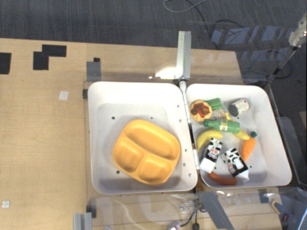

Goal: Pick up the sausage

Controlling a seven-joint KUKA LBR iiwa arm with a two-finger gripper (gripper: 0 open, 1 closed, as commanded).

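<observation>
The sausage (222,178) is a small reddish-brown link lying near the front edge of the right bin (273,123), just below two cow-patterned milk cartons (212,153) (234,163). It rests flat and unobstructed on top.
The right bin also holds a banana (205,139), a carrot (248,147), a green bottle (222,125), a pizza slice (201,109), a green item (214,103) and a grey can (238,107). The left bin (103,104) holds a yellow divided plate (146,150).
</observation>
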